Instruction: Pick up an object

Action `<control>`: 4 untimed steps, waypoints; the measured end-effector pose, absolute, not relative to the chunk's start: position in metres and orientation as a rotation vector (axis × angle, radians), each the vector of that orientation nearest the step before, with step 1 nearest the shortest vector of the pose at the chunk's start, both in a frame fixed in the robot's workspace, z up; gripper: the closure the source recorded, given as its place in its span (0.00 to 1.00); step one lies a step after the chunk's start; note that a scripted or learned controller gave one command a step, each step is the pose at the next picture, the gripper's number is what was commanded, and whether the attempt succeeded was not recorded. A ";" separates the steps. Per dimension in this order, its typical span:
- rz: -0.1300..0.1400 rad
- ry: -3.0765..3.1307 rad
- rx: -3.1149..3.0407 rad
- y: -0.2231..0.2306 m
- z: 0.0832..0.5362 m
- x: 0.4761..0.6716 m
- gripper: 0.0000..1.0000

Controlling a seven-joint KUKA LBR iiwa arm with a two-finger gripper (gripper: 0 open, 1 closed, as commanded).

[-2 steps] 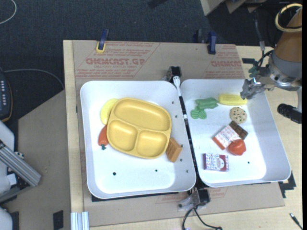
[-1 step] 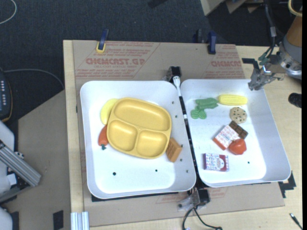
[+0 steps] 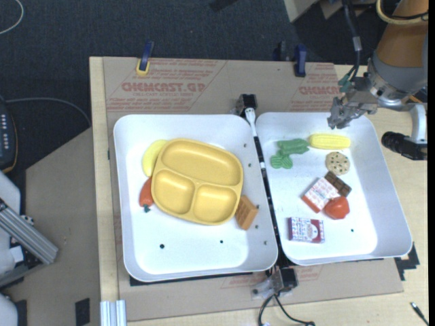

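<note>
The gripper [image 3: 338, 119] hung over the right bin's [image 3: 387, 202] far edge, just beside the corn cob [image 3: 329, 140]; its opening could not be made out. Nearby lay a green toy [image 3: 288, 151], cookie [image 3: 336, 162], tomato [image 3: 337, 208] and red-white packets [image 3: 305, 229]. The left bin [image 3: 129, 182] held a yellow divided plate [image 3: 196, 180].

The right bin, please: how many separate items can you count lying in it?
7. Green item and corn cob at the far end; cookie below; brown bar, red-white packet and tomato clustered mid-bin; red box nearest. More may be hidden beneath.
</note>
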State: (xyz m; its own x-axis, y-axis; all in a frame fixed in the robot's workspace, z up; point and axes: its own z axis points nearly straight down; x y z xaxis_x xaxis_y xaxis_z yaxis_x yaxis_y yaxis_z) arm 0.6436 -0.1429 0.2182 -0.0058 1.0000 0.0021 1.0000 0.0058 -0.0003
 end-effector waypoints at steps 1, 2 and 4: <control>0.000 -2.225 -2.212 -0.085 0.211 0.634 1.00; -0.001 -2.225 -2.213 -0.040 0.221 0.615 1.00; -0.001 -2.225 -2.215 0.048 0.230 0.591 1.00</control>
